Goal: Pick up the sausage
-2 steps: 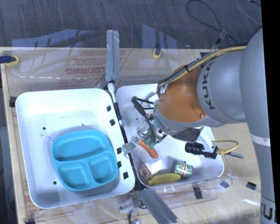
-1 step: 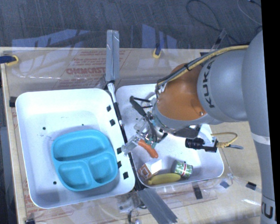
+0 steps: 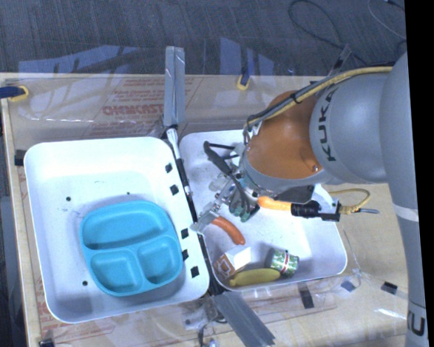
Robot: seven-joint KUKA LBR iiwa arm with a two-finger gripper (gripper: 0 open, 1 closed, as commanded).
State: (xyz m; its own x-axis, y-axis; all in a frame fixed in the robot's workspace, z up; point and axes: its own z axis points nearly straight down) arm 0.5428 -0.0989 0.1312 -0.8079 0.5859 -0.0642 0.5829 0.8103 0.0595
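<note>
the sausage [image 3: 229,230] lies in the right bin [image 3: 334,261], just below the claw [image 3: 230,203], which hangs low to reach it; i cannot tell its grip, perhaps spread.

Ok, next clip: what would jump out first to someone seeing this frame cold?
The big grey arm with its orange band reaches in from the right and hangs over the right white bin, its gripper just above the small orange-red sausage. In the left white bin lies a bright blue three-compartment plastic tray. Along the right bin's near edge sit a yellow banana and a small green can.
</note>
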